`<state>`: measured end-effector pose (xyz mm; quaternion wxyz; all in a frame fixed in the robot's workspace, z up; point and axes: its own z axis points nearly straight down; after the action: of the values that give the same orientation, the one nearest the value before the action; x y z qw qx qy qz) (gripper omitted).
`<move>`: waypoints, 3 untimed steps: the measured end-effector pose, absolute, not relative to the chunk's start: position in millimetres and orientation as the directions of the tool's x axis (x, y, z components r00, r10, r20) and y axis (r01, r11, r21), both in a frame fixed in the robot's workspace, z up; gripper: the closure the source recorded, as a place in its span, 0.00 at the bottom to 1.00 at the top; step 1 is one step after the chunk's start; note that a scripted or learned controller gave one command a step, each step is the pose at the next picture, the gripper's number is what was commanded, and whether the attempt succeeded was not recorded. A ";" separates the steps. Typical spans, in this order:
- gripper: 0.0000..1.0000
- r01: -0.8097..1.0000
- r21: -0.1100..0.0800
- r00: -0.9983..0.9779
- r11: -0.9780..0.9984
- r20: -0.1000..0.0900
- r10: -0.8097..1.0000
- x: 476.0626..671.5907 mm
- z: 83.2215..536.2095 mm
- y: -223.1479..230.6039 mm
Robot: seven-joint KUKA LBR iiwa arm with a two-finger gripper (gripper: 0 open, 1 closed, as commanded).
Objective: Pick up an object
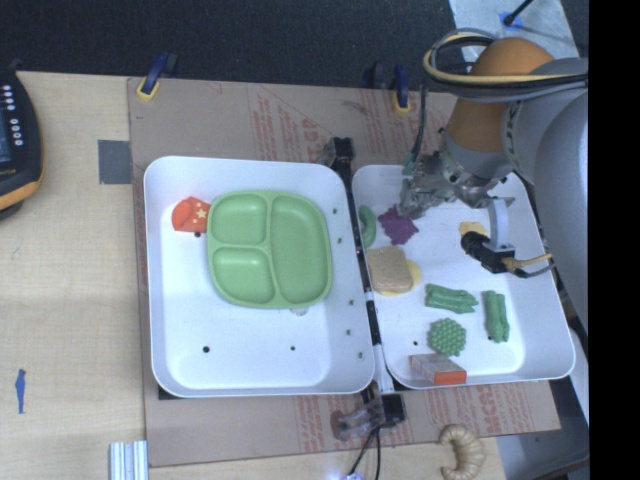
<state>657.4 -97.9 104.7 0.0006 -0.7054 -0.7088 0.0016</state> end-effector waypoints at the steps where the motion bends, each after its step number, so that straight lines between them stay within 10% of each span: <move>1: 0.00 1.000 -0.004 -0.005 0.005 -0.001 1.000 657.2 104.1 -98.0; 3: 0.00 1.000 -0.002 -0.002 0.002 -0.001 1.000 656.5 92.4 -107.8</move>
<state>656.5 -107.8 92.4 0.0002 -0.7062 -0.7080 0.0010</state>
